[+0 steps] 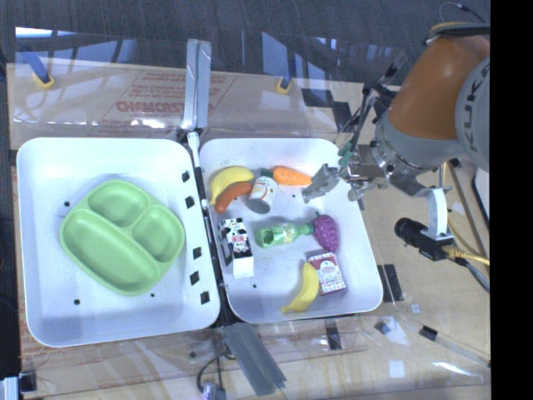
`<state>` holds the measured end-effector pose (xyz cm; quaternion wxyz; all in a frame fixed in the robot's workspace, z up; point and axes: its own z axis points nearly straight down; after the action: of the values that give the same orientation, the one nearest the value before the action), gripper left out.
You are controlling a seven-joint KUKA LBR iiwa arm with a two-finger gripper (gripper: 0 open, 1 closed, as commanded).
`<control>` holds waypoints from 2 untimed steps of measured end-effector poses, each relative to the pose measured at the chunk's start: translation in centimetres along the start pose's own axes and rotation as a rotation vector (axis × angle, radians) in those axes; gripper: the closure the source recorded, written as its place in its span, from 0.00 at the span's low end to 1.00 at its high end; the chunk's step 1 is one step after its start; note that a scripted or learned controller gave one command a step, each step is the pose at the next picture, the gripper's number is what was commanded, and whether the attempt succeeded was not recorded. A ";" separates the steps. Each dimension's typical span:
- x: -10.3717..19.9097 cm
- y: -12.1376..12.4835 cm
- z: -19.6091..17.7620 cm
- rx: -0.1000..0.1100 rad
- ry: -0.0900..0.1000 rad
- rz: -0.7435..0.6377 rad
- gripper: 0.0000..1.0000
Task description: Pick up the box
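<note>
Lying flat in the right bin [358, 286], near its front right corner, the box [327, 273] is a small red carton with a pale printed panel on its upper face, turned slightly askew. A banana [305, 288] touches its left edge. A purple grape bunch [326, 232] sits just behind it, with a green bottle [281, 234] to the left. A black-and-white carton [237, 245] lies by the left wall. Further back are a second banana [226, 180], a cup [263, 190] and a carrot [291, 175]. The gripper [333, 182] hangs at the rear right rim, fingers spread, gripping nothing, well apart from the box. The left bin [33, 307] bears a green tray [123, 236].
</note>
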<state>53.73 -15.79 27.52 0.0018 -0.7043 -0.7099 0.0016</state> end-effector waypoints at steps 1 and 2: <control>-3.8 -6.1 9.8 -0.001 0.000 -0.029 0.00; -5.2 -5.7 17.9 -0.013 -0.003 -0.036 0.00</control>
<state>47.95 -21.07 9.63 -0.0036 -0.6914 -0.7224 -0.0019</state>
